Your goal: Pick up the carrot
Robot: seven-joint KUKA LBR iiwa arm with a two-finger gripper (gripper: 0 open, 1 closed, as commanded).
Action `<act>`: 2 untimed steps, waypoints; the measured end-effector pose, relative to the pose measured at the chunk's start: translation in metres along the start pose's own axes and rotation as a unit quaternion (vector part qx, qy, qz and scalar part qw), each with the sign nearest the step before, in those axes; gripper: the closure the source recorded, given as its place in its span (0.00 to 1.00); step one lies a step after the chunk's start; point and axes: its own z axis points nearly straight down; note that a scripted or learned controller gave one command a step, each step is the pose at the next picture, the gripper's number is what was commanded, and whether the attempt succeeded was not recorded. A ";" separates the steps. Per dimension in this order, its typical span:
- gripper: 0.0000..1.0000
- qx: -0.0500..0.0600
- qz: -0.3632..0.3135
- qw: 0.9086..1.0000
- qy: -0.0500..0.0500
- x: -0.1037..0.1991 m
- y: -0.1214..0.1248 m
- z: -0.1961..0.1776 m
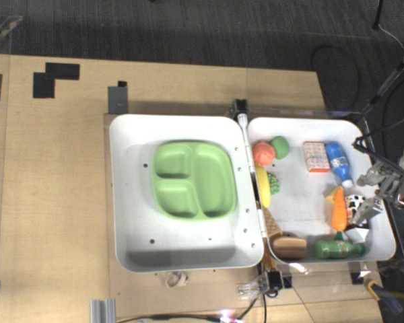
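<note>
The carrot (338,210) is orange and lies lengthwise in the right part of the right bin (303,192), its tip pointing toward the front. My gripper (367,194) hovers at the bin's right rim, just right of the carrot. It is open and holds nothing. A small black-and-white object (354,202) sits between the carrot and the gripper.
The right bin also holds a blue bottle (338,161), a small box (316,157), a red ball (263,153), a green ball (280,146), a banana (262,188), a green bottle (340,249) and a brown item (289,247). A green divided plate (192,179) sits in the left bin (131,200).
</note>
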 end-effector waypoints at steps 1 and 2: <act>0.00 -0.001 -0.152 0.988 0.000 0.000 0.001 0.055; 0.00 0.001 -0.194 0.981 -0.010 -0.040 0.018 -0.103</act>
